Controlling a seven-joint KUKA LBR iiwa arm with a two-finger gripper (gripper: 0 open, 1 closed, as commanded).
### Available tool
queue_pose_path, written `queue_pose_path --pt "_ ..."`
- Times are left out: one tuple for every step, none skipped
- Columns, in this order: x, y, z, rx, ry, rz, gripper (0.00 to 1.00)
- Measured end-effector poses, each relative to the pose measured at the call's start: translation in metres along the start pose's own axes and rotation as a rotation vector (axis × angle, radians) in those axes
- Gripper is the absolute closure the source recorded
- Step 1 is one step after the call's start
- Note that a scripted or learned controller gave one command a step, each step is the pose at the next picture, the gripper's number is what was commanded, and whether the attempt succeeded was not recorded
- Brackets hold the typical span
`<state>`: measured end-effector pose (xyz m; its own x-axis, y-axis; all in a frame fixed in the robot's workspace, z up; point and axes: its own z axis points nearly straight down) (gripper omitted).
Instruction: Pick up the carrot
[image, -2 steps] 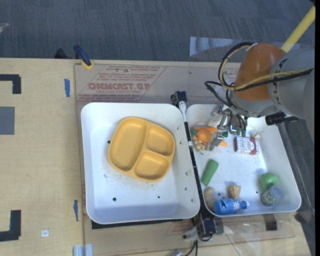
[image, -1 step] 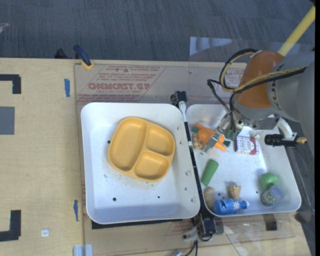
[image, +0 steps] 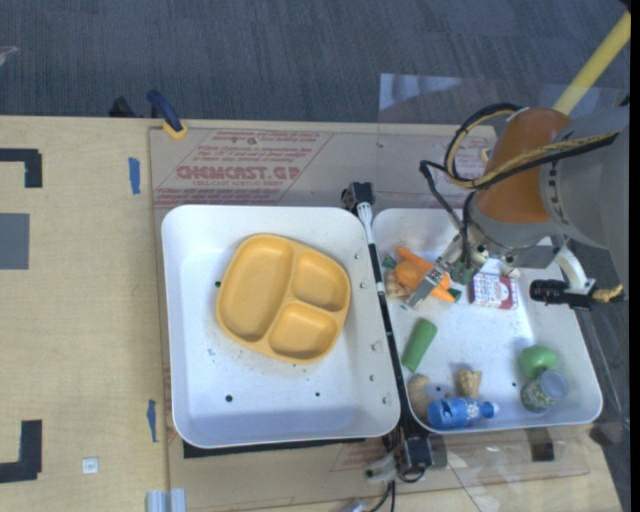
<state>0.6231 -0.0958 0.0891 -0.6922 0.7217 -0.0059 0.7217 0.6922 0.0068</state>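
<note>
Arm bent low over right bin (image: 590, 400); gripper (image: 432, 283) on the carrot (image: 410, 266), finger state unclear. Carrot orange, stubby, near bin's left wall.

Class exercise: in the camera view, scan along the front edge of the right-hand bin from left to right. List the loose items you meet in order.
Brown lumpy piece → blue bottle → tan cork-like piece → small grey-lidded jar, with a green object just behind it.
</note>
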Motion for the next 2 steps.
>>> queue_pose_path --pt "-0.005 0.005 -0.020 -0.013 -0.018 -0.003 1.00" --pt "0.039 0.047 -0.100 -0.002 -0.001 0.196 1.00"
